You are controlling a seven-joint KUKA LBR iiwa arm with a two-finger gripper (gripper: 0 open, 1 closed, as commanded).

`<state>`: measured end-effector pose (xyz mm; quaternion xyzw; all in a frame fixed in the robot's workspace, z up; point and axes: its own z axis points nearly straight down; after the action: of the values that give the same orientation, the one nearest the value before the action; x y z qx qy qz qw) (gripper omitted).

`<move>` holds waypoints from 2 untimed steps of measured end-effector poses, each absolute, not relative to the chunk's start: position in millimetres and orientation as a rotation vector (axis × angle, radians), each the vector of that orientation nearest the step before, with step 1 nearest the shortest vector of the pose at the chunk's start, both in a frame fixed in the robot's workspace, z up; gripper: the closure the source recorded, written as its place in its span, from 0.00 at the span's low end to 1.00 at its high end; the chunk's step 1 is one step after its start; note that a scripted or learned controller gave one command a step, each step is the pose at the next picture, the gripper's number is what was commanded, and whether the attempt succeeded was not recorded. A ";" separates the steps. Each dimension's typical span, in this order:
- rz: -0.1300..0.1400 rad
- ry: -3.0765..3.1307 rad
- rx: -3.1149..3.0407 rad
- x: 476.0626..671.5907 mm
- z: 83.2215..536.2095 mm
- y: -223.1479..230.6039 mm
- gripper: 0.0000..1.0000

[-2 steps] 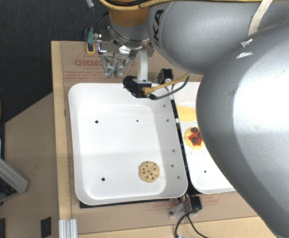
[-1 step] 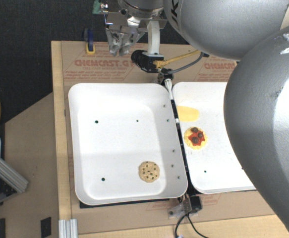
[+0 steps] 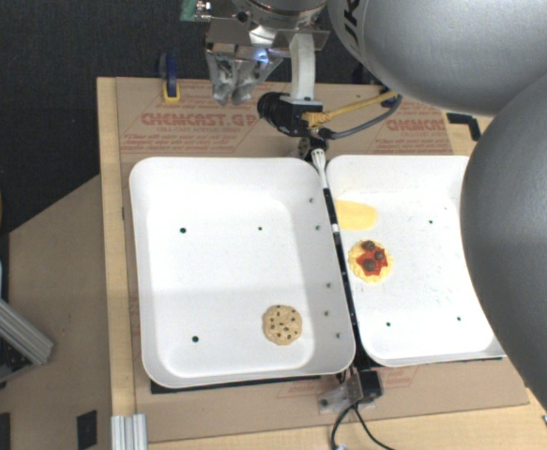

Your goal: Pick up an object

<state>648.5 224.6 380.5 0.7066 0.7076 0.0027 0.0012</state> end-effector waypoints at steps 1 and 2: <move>-0.015 2.224 2.226 649.0 258.0 224.4 1.00; 0.006 2.221 2.220 645.0 303.6 224.5 1.00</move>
<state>645.0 224.5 303.6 0.7069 0.7073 0.0021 0.0008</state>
